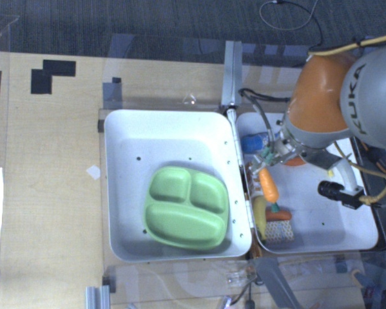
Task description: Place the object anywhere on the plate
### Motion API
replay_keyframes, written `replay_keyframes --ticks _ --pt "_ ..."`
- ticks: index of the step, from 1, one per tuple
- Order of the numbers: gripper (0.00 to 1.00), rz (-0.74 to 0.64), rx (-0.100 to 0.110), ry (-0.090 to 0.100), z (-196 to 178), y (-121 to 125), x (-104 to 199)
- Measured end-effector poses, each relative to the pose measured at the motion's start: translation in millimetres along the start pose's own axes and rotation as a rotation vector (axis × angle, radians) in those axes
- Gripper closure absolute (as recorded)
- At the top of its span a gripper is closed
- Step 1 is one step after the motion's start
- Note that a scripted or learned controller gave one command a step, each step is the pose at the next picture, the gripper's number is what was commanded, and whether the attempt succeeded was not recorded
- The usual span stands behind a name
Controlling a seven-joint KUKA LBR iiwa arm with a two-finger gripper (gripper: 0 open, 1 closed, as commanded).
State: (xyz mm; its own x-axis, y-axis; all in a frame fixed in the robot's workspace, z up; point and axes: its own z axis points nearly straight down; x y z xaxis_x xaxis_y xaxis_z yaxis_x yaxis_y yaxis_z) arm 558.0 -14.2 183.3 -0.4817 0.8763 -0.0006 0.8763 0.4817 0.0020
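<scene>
A green plate (186,208) with three compartments lies in the left white bin (125,166), towards its front. An orange carrot-shaped object (268,185) sits at the left side of the right bin (337,227), close to the dividing wall. My gripper (274,153) hangs low over the right bin, just above the upper end of the carrot. The wrist and orange band hide the gripper's tip. Nothing rests on the plate.
Other small items crowd the right bin's left side: a blue object (252,141), a yellow piece (260,215), a red-orange piece (279,215) and a mesh-textured pad (279,232). A black cable fitting (337,192) hangs from the arm over the right bin.
</scene>
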Motion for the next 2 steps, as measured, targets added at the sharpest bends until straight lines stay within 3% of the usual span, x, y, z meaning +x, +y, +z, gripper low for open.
replay_keyframes --ticks 1,2 --pt "1.0 -0.277 -0.004 -0.003 -116 15 4" --pt "1.0 -0.106 0.0 0.0 -22 18 89"
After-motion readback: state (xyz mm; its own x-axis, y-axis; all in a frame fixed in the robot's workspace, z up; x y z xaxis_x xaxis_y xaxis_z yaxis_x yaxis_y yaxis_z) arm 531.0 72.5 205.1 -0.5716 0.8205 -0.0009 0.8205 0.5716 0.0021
